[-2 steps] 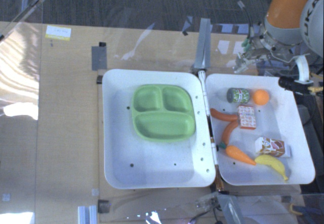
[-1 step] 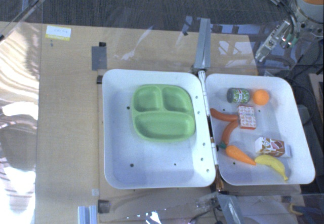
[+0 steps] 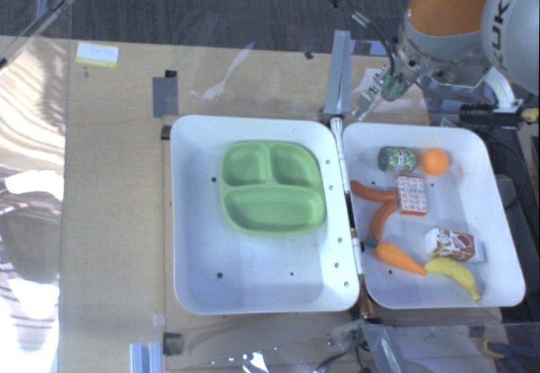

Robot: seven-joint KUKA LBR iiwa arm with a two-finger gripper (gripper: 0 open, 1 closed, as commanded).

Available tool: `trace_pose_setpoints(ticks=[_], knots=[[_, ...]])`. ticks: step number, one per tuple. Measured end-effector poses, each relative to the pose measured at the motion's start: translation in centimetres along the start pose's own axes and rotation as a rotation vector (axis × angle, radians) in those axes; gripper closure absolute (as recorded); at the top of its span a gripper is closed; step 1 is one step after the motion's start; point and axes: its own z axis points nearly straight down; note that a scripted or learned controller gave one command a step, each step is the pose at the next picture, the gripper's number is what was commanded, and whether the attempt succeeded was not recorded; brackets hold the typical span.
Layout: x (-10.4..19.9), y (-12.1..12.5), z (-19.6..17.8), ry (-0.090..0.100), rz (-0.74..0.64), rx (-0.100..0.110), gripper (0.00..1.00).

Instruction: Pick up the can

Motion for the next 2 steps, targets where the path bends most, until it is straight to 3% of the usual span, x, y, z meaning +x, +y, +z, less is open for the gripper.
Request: trace_pose_setpoints(ticks=[1,2], knots=[[4.8,5.8,1.6,0.001,0.409,0.002,1.00],[11.3,13.1,-0.1,0.000,0.812,0.000,1.00]])
